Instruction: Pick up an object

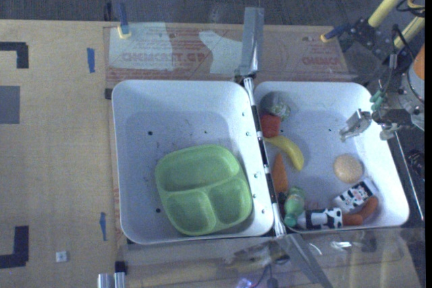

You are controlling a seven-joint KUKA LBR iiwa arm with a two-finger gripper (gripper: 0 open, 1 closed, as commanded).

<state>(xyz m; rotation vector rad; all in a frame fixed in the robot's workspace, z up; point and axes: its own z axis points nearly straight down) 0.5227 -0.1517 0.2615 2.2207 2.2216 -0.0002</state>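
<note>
The gripper (356, 123) hangs over the right bin's (317, 101) right edge, nothing visibly held. A banana (287, 150) and round bun (348, 168) lie below; the left bin (135, 111) holds a green divided tray (202, 189).

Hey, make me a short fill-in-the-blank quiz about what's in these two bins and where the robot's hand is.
1. The green divided plate lies in the ____ bin.
2. The banana is colored ____.
3. The hand is above the ____ bin.
4. The round tan bun lies to the ____ of the banana in this view.

Missing words: left; yellow; right; right
</note>
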